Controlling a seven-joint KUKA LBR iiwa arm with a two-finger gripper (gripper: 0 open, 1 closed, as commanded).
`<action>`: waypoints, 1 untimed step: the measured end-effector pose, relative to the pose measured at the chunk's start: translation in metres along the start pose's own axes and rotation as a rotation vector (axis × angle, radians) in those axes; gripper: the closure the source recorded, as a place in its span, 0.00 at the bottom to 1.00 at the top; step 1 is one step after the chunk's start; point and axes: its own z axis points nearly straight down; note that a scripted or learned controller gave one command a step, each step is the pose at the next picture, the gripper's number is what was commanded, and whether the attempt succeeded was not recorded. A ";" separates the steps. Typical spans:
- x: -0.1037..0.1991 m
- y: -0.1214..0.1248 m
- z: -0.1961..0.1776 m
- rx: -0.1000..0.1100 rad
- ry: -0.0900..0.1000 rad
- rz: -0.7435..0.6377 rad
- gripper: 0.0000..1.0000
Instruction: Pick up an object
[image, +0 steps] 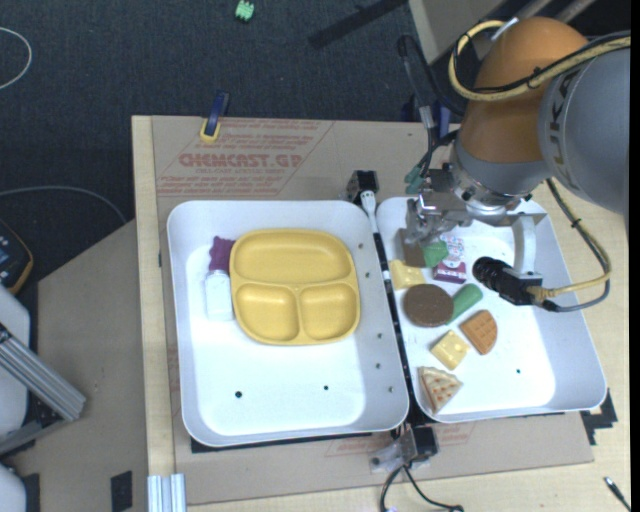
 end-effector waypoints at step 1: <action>0.000 -0.007 0.020 0.006 0.000 0.001 1.00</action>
